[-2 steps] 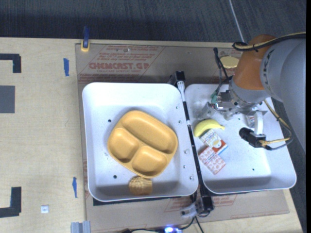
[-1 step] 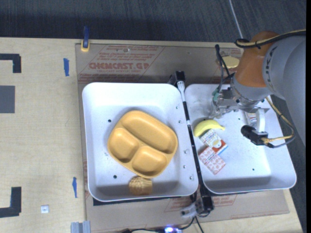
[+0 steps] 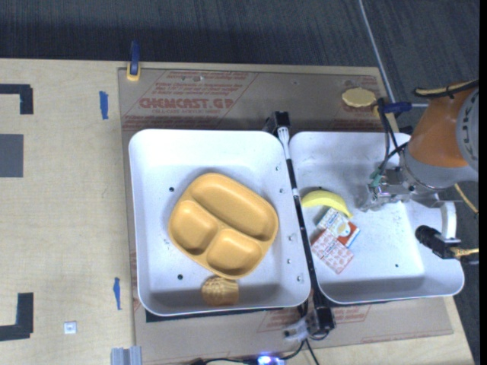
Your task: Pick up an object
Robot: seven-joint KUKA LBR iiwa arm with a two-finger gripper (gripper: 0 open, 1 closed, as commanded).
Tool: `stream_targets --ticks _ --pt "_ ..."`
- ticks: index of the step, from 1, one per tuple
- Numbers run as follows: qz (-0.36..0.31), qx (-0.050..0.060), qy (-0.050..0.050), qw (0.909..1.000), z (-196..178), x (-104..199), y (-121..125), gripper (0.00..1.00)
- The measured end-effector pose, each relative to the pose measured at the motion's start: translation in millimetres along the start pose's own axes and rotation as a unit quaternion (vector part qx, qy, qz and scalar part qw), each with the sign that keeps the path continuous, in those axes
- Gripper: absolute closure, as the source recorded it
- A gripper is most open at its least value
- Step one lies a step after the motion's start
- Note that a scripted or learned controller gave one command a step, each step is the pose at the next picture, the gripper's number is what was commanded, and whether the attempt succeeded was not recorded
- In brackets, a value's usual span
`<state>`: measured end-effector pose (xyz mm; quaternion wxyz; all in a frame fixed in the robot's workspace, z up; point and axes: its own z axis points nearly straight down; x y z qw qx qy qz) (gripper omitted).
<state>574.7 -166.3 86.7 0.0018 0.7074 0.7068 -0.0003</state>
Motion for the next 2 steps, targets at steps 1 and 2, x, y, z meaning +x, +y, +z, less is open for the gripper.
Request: stream_targets --ticks 1,2 --pt "0.000 0.001 0.002 1.0000 -85 -34 -91 1.00" --pt "-0.001 0.000 0.001 1.0000 -113 18 -93 1.00"
